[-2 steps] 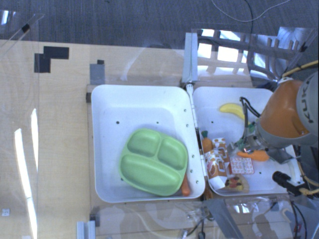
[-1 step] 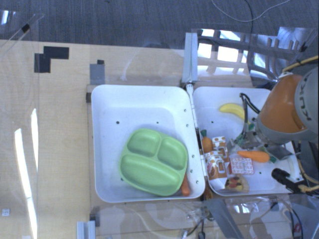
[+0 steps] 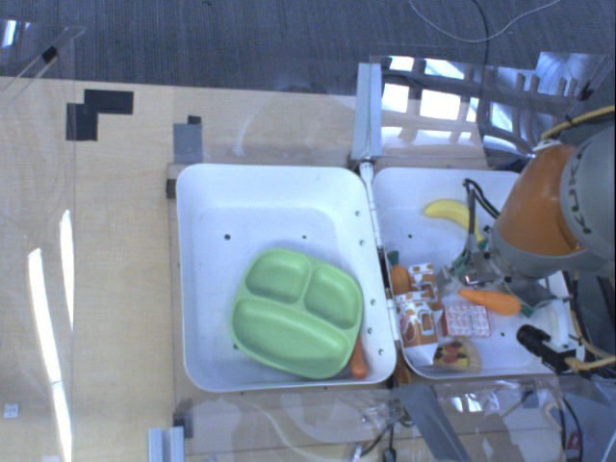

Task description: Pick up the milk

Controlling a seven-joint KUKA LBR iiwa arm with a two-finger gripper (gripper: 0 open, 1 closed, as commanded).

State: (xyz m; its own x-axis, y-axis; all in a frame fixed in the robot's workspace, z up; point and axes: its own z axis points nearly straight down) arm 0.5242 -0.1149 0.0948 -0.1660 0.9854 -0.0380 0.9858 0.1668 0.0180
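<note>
White-brown milk carton [image 3: 420, 318] just left of pincer [image 3: 466, 269], apart.

Glossy white plastic bins [image 3: 192, 258]; smooth matt green plastic tray [image 3: 296, 313]; pale wood-grain bench [image 3: 96, 258]; printed-card milk carton [image 3: 416, 318].

Robot lab / test cell, not a home.
Pale wood bench [image 3: 106, 258] w/ two shallow white bins [image 3: 207, 258] side by side, metal brackets at corners. Grey carpet [image 3: 241, 17] at 12 o'clock, loose cable [image 3: 481, 27] toward 1. Grey-orange industrial arm [image 3: 549, 210] at 3. Black tape marks [image 3: 96, 112] at 10. Toy food + green divided plate [image 3: 298, 311] in bins.
</note>
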